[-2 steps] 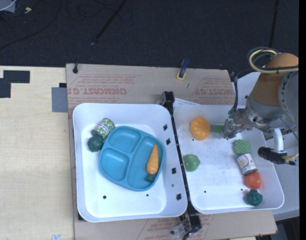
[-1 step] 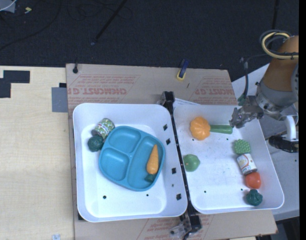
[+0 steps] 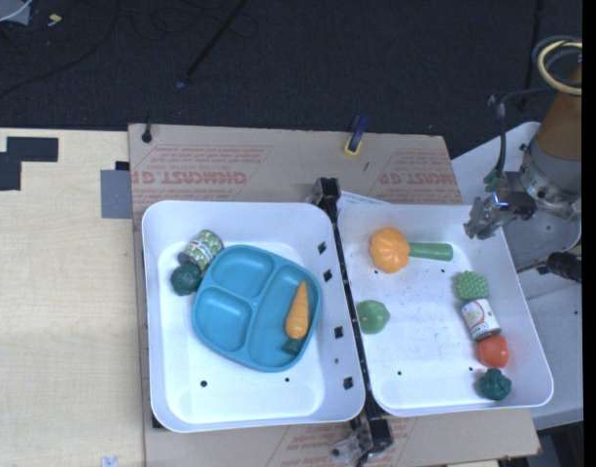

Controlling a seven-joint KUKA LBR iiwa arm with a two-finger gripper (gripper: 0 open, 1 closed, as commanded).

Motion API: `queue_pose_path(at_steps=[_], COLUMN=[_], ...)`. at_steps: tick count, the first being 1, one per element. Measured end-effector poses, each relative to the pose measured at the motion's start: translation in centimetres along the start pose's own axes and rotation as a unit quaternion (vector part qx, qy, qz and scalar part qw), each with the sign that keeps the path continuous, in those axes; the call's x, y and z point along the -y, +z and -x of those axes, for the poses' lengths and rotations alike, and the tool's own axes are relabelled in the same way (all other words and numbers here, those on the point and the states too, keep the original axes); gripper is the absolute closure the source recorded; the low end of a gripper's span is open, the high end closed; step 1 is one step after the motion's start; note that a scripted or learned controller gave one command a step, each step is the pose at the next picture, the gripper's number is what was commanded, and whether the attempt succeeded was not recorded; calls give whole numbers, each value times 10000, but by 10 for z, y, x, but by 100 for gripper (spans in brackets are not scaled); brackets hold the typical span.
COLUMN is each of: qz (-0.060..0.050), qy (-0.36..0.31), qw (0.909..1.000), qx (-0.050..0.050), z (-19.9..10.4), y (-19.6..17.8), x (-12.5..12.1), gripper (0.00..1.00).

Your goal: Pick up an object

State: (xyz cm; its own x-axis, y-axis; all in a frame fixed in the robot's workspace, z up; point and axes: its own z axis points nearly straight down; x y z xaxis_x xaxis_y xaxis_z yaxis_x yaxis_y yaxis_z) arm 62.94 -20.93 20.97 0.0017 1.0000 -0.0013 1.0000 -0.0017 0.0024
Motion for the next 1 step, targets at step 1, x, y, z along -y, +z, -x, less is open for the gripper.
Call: queue_pose_path(at_steps=[1], qz=[-7], qy=[-7], qw=[10000], qx=[-6], z=[1], y=[-19], x=[0], gripper=[100])
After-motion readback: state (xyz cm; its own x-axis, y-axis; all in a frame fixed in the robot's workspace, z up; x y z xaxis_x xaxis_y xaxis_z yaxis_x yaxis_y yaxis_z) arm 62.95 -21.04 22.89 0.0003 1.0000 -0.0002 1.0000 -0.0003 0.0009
